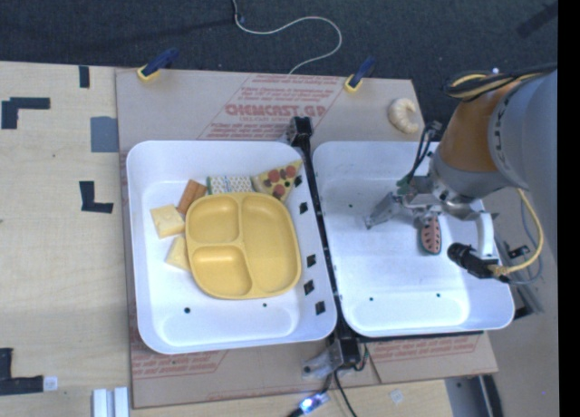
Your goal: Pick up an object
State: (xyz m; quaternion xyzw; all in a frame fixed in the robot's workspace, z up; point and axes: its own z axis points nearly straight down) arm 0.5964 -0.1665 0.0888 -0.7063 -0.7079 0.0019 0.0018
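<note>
My gripper [401, 225] is low over the right bin [399, 302], near its right-hand middle, with its fingers spread open. One grey finger [379, 216] points left over bare bin floor. A small reddish-brown speckled object [430, 234] lies by the other finger, at the bin's right side; I see nothing held between the fingers. The left bin [145, 225] holds a yellow divided plate [243, 245], with several small food-like pieces along its upper and left edges, among them a tan block [167, 221].
A divider rail [313, 225] separates the two bins. A beige ring-shaped thing [405, 114] lies on the cardboard beyond the right bin. Clamps [156, 63] sit at the cardboard's far edge. The arm's body and cables [507, 252] hang over the right bin's right rim.
</note>
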